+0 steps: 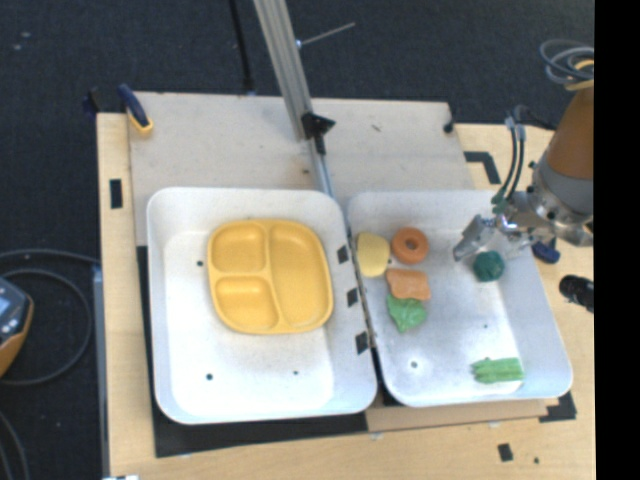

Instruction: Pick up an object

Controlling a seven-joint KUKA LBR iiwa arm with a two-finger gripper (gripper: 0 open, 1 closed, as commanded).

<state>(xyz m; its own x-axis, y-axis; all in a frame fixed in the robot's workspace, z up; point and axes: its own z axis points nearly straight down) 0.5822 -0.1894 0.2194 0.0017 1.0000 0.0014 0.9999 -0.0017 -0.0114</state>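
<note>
2 shallow white bins sit side by side on the bench, the left bin [180, 368] holding a yellow divided plate [270, 275] with 3 compartments, lying flat near the middle of its floor. The right bin [450, 378] carries the loose items: a pale yellow piece [372, 254] against its left wall, an orange ring [409, 245] just beside that, an orange-tan block [408, 285] directly below the ring, and a crumpled green piece [407, 314] touching the block's lower edge. A flat green piece [497, 370] lies apart from these near the bin's lower right corner. A dark green ball [488, 266] rests toward the bin's upper right, well away from the cluster on the left. The arm comes in from the right, its orange band visible at the frame's edge, and the gripper [484, 239] hangs over the upper right part of that bin, just above and beside the dark green ball. Whether the jaws are apart or together I cannot tell from this angle, and nothing shows clearly between them. A slanted metal pole [283, 53] rises from the bench behind the bins.
</note>
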